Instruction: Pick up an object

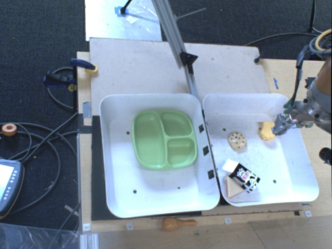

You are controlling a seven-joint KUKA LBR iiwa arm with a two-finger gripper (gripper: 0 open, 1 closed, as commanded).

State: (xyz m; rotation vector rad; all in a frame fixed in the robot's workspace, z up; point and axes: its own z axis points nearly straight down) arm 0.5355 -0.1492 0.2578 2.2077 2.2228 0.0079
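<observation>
Low on the desk's front edge (pixel 155 227), a small tan wooden piece (pixel 179 223) lies just below the left bin (pixel 111 139), the landmark for all that follows. Left of that bin, off the desk, black cables (pixel 46 144) loop over dark carpet beside a handheld screen unit (pixel 9 183), and a blue-and-yellow clamp (pixel 83 65) grips the desk edge up and left of the bin. Inside the bin, near its middle, a green divided plate (pixel 165 139) rests flat, its three compartments bare. From above the bin's far right corner a grey metal pole (pixel 171 27) slants up out of view.

Touching the left bin's right wall is the right bin (pixel 295 191). Within it, nearest the left bin, a tan wedge-shaped item (pixel 233 188) lies beside a black-and-white patterned carton (pixel 244 176); the two touch. Farther back sits a round speckled cookie (pixel 237 140), apart from them. Farther right, a yellow object (pixel 266 132) lies near the right bin's far wall. The gripper (pixel 282 124) is just beside this yellow object on its right, seemingly touching it; I cannot tell whether the jaws are open or closed, nor whether anything sits between them
</observation>
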